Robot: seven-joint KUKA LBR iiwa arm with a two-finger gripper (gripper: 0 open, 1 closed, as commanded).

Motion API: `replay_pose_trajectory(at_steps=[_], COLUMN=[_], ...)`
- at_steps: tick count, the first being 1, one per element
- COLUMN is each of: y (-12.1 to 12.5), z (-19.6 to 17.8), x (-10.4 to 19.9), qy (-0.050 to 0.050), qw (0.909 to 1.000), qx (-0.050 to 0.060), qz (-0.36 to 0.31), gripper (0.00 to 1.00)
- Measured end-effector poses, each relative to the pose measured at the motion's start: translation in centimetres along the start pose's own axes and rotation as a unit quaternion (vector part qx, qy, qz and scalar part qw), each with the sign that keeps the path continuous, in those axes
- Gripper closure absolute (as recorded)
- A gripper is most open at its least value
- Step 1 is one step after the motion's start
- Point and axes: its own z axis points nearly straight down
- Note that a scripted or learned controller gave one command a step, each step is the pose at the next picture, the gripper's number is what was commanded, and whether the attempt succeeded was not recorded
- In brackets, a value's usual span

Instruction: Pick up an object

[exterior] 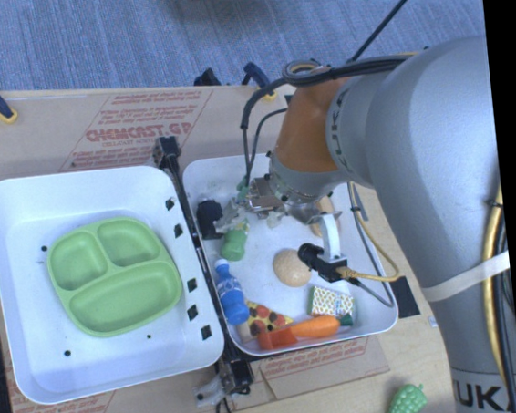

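Observation:
My gripper [240,212] reaches down into the upper left part of the right bin [379,312]. It hangs just above a small green bottle-shaped toy [234,244], and I cannot tell whether it touches it. A black object [209,217] lies right beside the gripper, against the bin's left wall. Lower in the same bin lie a blue bottle [230,293], a beige egg-like ball [292,267], an orange carrot [313,327], a green and white packet [330,301] and a small colourful toy [264,318].
The left bin [27,363] holds a green divided plate [114,275]. A green grape bunch [405,403] lies on the bench outside the bins, at the lower right. My grey arm covers the right bin's upper right side.

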Motion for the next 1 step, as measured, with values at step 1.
replay_pose_trajectory(at_steps=[1], y=[-0.02], z=[0.62], x=[0.53], qy=[-0.001], qw=[1.0], qx=[-0.004], qz=[-0.001], gripper=[0.0])
